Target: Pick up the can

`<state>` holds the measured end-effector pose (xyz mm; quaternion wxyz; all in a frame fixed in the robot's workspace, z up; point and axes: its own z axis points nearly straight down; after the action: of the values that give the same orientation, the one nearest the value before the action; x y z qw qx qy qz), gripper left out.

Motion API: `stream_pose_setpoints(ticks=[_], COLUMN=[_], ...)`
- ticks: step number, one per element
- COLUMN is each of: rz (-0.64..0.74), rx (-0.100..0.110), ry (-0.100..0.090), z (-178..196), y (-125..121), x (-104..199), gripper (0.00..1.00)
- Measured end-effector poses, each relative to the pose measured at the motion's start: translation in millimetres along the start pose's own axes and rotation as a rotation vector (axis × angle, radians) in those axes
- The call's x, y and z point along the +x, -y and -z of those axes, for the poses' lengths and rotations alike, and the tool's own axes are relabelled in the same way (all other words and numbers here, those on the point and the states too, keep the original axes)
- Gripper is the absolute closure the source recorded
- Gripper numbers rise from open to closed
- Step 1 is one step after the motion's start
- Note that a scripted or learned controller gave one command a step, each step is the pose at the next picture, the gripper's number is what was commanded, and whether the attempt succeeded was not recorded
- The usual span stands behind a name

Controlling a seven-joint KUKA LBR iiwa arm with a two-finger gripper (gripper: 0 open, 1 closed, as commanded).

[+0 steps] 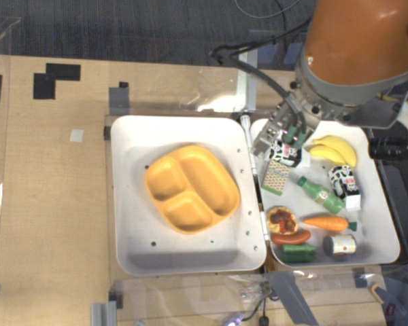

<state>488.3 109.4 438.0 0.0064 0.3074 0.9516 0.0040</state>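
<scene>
Two white bins sit side by side on the surface: the left bin [122, 202] and the right bin [384, 202]. The left bin holds one thing, a yellow sectioned plate [190, 189] with three compartments. The right bin holds the rest. There is one can [341, 244] lying near the front, one orange carrot [325, 223], one green bottle [319, 192], and one bunch of bananas [334, 151] showing two fruits. There are two black-and-white patterned cartons, one at the far left [284, 153] and one at the right [344, 180]. One dark green vegetable [298, 252], one red sausage [290, 236], one pizza slice [281, 217] and one speckled flat packet [277, 177] complete the count.
</scene>
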Motion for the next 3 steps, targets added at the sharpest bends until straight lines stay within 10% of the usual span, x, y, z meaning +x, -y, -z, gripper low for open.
stream_pose_setpoints(ticks=[2,3], rz=[0.363,0.611], rx=[0.004,0.0], ry=[-0.008,-0.002], z=[-179.3,-92.6], y=[-115.3,-122.5], x=[38.9,-38.5], gripper=[1.0,1.0])
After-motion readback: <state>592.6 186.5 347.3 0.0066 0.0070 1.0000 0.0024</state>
